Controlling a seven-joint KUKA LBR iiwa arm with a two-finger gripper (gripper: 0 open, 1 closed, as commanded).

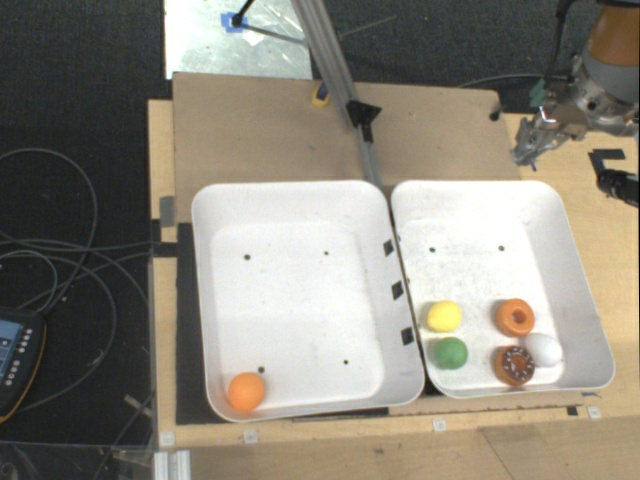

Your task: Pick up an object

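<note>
In the right bin (560, 228), near its front, lie a yellow ball (444, 316), a green ball (450, 353), an orange ring-shaped donut (515, 317), a brown sprinkled donut (515, 365) and a white ball (545, 349). An orange ball (245, 391) sits alone in the front left corner of the left bin (215, 218). My gripper (528, 151) hangs above the bench just beyond the right bin's far right corner, well away from all the objects. Nothing is visible between its fingers.
A slanted grey pole (330, 53) with a black clamp crosses the bench behind the bins. Black clips line the seam between the bins. Cables and a handheld pendant (15, 353) lie on the floor at the left.
</note>
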